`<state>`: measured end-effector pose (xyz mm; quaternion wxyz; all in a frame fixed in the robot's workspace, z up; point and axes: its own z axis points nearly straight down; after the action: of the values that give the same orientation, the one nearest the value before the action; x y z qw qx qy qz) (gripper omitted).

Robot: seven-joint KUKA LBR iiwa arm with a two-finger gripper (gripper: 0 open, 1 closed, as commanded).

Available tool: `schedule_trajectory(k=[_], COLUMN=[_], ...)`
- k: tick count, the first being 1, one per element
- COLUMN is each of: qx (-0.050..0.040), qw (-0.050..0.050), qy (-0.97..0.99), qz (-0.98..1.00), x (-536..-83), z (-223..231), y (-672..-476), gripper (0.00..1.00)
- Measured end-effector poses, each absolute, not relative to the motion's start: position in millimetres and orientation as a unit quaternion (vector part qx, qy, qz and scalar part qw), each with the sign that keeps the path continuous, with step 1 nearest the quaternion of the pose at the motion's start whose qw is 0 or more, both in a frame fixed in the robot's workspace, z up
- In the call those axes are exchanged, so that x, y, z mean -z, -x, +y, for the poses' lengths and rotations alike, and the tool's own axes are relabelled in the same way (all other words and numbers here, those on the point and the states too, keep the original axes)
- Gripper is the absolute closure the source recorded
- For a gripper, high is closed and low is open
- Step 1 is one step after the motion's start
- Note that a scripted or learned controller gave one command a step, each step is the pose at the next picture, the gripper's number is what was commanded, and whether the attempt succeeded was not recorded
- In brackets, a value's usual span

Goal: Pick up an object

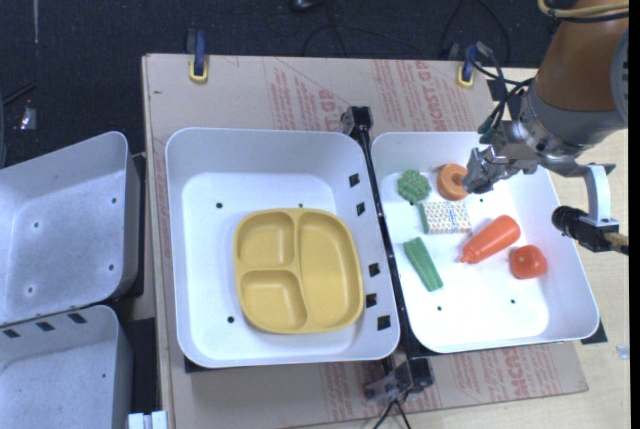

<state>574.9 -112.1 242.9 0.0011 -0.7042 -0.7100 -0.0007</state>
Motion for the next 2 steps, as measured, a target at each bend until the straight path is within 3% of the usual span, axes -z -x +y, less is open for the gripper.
schedule_trajectory(k=[2], qx=[-0.0001], qw=[0.001], qy=[0.705], qz=[-0.709], x=[-241], z=[-9], y=[-562.0], gripper=[1.00])
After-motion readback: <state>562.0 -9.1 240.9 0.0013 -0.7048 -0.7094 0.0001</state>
